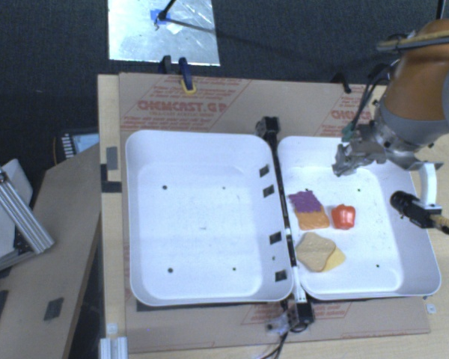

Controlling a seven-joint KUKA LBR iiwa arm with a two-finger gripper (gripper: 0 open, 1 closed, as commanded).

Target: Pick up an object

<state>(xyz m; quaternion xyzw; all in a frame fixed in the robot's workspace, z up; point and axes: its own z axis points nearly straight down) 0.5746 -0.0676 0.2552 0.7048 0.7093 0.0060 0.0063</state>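
The gripper [346,163], grip state impossible to tell, hovers above the red piece [343,216] and purple block [305,200] huddled below it, risking a clumsy double-nudge.

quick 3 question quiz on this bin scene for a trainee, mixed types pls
1. True or false: the red object lies in the left bin.
2. Which object lies nearest the bins' shared divider? A) purple object B) red object C) yellow piece
3. Fill in: the tool hangs over the ____ part of the right bin, apart from the objects.

Key
1. False: it lies in the right bin, beside the orange block.
2. A
3. Far (upper); the objects, including the tan piece, lie nearer the camera.
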